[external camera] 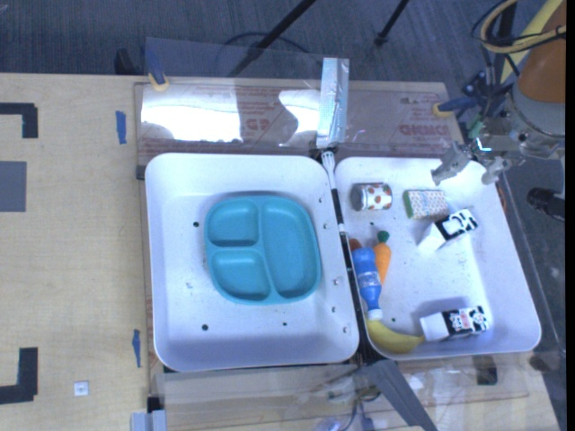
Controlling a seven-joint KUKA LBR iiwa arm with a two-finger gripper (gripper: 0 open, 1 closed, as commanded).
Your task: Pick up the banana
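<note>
A teal divided plate (263,247) lies in the left bin (171,330). In the right bin (512,277) are a blue bottle (367,279) beside a carrot (383,259), a spotted can (371,197), a green-ended box (426,203), and two black-and-white cartons (455,225) (455,321).

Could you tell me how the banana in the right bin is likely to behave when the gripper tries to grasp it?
The banana looks curved and smooth, so it may slip or pivot between fingers. It lies against the bin's near wall, beside the blue bottle and a small carton, so it will probably jam rather than slide freely.
</note>
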